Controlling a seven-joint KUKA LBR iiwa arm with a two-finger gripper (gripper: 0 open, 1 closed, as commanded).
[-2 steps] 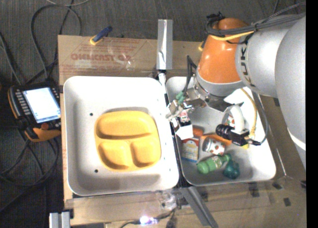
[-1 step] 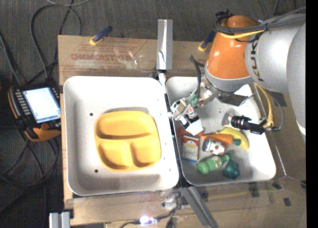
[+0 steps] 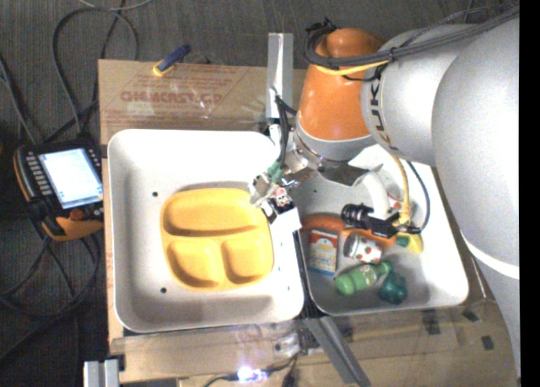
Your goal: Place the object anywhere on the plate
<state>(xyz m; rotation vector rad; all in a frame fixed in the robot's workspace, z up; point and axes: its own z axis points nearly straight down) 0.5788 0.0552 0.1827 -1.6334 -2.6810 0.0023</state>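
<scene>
A yellow plate point(image 3: 218, 238) with three compartments lies in the left white bin point(image 3: 135, 292). My gripper point(image 3: 272, 190) hangs over the plate's upper right rim, close to the wall between the two bins. Small green, white and red bits show at its tip, and I cannot make out whether an object is held there. The grey arm with its orange band point(image 3: 337, 99) reaches in from the right and hides the back of the right bin point(image 3: 447, 288).
Near the front of the right bin lie a red and white carton point(image 3: 321, 252), a green bottle point(image 3: 361, 278), a teal object point(image 3: 392, 292), a small can point(image 3: 363, 248) and an orange item point(image 3: 323, 223). A handheld screen point(image 3: 66, 176) sits left of the bench.
</scene>
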